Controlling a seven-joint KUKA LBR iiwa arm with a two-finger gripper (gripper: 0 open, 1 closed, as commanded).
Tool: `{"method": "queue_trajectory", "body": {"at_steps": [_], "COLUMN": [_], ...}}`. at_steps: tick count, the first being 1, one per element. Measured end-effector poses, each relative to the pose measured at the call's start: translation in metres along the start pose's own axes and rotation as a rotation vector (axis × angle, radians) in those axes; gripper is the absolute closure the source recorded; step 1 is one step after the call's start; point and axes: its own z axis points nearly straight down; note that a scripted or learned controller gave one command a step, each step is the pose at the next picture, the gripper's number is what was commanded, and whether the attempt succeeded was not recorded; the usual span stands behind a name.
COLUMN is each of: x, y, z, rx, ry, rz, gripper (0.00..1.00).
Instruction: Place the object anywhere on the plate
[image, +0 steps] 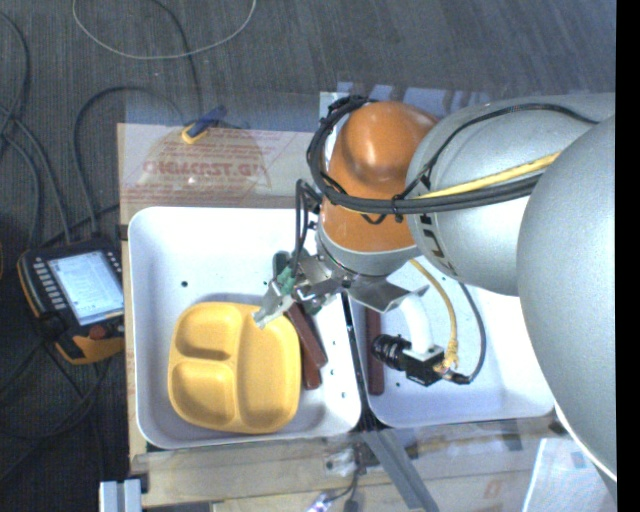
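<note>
**Gripper low at the plate's edge, brown stick beside it**

The gripper (283, 297) hangs low in the left bin (150, 235), just over the plate's edge facing the right wall. That suits the task: a release here would probably land on the plate and not on the bin floor. The wrist hides the jaws, so I cannot tell whether they are apart, together or clamped on anything.

The yellow plate (235, 368) lies flat in the left bin's near-left corner, with bare floor toward the far wall. It seems to be placed there as the target.

A brown stick (309, 352), which I take to be the object, lies in the left bin between the plate's right edge and the bin's right wall. Its upper end reaches up to the gripper, and its lower end seems to rest off the plate. Whether it is held cannot be made out. By that reading it is not yet on the plate.

Counted:
- Two white bins, the right bin (500, 395) largely under the arm (480, 200).
- One plate, seemingly with three compartments.
- Two brown sticks, the second stick (374, 360) along the right bin's left wall.
- One arm and one gripper.
</note>
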Motion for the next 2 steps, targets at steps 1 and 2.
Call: {"method": "queue_trajectory", "body": {"at_steps": [1,2], "x": [0.051,0.03], "y": [0.009,-0.014], "z": [0.113,0.031], "rx": [-0.004,0.001], "ry": [0.0,-0.002], "rz": [0.185,0.19], "gripper": [1.0,1.0]}}
